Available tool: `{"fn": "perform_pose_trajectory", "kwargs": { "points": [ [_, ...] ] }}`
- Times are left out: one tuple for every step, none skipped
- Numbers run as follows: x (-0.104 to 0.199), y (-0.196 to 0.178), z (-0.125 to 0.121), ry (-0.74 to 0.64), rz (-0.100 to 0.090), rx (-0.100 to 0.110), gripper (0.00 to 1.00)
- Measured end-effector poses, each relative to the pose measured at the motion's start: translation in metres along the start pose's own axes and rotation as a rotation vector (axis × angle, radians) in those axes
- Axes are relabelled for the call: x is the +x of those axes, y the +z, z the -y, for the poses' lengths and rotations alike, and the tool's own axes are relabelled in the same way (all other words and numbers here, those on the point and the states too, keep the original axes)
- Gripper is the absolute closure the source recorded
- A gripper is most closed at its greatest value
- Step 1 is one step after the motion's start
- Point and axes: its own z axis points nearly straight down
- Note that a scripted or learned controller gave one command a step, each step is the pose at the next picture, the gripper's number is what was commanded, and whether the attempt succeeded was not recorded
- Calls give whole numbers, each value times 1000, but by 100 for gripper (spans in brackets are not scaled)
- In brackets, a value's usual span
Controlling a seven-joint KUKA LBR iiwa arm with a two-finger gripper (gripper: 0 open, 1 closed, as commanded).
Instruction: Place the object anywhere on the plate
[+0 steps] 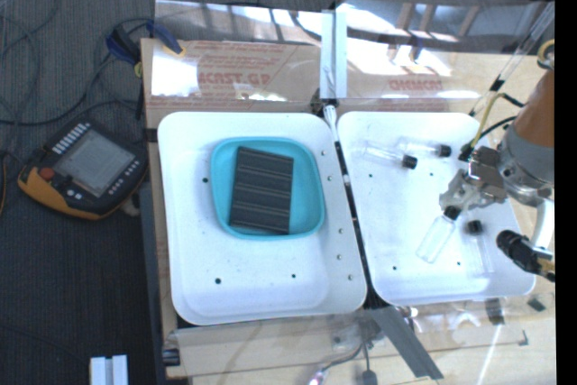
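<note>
The claw [453, 205] hangs over the right bin [397, 279]; I cannot tell its state. A clear tube [435, 239] lies just below it. I judge grasping is in hand; next, carry to the plate [309, 194].

Arm [532, 131] cut off by right edge; only wrist section in frame. Tool [460, 198] tips blurred against right bin [397, 275], spacing of its tips unreadable. Clear tubes [435, 239] near-transparent, outlines faint on white. Plate [221, 194] middle hidden under dark ribbed block [261, 189]. Pendant [86, 171] screen too small to read.
</note>
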Motion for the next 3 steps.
{"fn": "perform_pose_trajectory", "kwargs": {
  "points": [
    [0, 0, 0, 0, 0, 0, 0],
    [-6, -44, -27, 57, -1, -2, 0],
    [11, -220, -63, 282, -1, -2, 0]
  ]
}}
